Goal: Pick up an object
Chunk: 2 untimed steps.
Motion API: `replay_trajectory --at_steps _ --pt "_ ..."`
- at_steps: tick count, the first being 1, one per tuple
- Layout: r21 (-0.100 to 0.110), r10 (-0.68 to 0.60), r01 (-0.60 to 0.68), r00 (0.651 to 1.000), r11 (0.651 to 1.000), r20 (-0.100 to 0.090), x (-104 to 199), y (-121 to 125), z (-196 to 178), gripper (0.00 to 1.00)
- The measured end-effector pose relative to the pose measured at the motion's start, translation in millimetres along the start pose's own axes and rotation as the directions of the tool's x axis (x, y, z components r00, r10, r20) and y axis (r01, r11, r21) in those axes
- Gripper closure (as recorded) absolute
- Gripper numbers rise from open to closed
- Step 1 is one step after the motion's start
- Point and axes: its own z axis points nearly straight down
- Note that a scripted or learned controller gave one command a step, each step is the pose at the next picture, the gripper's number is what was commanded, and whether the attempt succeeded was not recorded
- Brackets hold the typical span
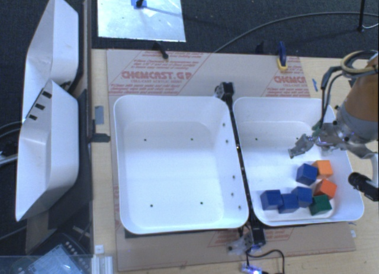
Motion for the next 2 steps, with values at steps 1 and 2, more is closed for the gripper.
replay_trajectory --at_steps 1,2 --pt "-0.014 -0.002 0.002 1.000 1.000 0.006 -39.3 2.2 67.6 0.00" --pt "-0.009 0.000 0.000 1.000 1.000 0.005 -40.3 -0.1 70.0 0.00"
